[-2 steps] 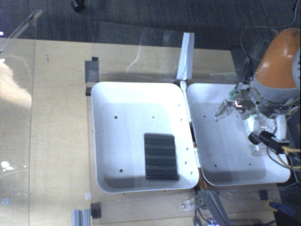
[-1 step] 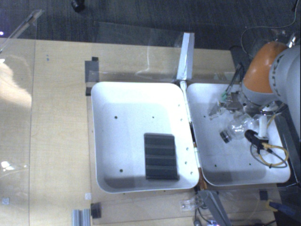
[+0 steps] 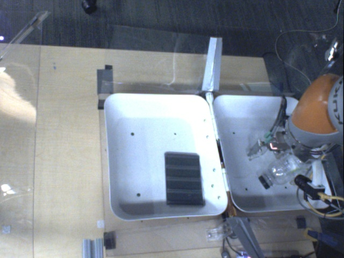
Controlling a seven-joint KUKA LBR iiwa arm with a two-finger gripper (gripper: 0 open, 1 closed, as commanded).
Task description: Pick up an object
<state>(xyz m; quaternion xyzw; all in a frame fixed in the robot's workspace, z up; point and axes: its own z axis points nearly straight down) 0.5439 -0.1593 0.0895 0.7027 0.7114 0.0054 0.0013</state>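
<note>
The left bin (image 3: pixel 129 144) holds a single dark ribbed block (image 3: pixel 184 178), lying flat on the bin floor toward six o'clock, its long side running twelve to six. It sits apart from every wall, though its lower end is near the front rim, so a gripper coming straight down would have room on both long sides; that makes it the easiest candidate for picking.

The arm (image 3: pixel 317 112), with its orange band, reaches in from three o'clock and hangs over the right bin (image 3: pixel 236 117). Below the wrist the gripper (image 3: pixel 279 155) is low over that bin's floor, toward the three o'clock side. Around it is a tangle of clear, glassy shapes and cabling, and a small dark piece (image 3: pixel 264 181) lies on the bin floor just beside them, at about seven o'clock from the gripper. Whether the clear shapes are loose objects or part of the tool is hard to tell.

I cannot tell how the gripper is set, and nothing can be seen clearly gripped, so I would not call anything held. Judging by the low pose over the right bin, the attempt in hand is aimed at something there, likely the small dark piece or a clear item, rather than at the ribbed block, which lies well apart across the divider between the two bins
</note>
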